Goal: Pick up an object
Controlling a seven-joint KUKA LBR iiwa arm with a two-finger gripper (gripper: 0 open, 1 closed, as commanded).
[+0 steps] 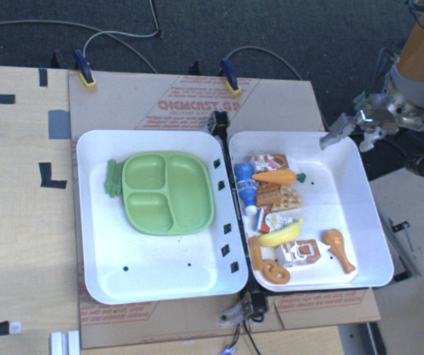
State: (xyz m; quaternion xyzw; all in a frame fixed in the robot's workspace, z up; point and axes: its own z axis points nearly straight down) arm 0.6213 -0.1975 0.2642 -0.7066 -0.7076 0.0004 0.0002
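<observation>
My gripper (351, 137) hangs over the far right corner of the right bin (345, 198), open, with nothing between its fingers. The toy food lies left of it and nearer the camera: an orange carrot (277, 176), a blue bottle (243, 177), a brown waffle (280, 197), a yellow banana (280, 234), a pretzel (271, 269), a drumstick (339, 249) and a small printed packet (300, 252). None of them touches the gripper.
The left bin (108, 272) holds a green divided plate (167, 192) with a small green item (112, 177) at its left edge. A black clip strip (225, 198) runs between the bins. Two blue-and-yellow clamps (84, 68) hold the cardboard base at the back.
</observation>
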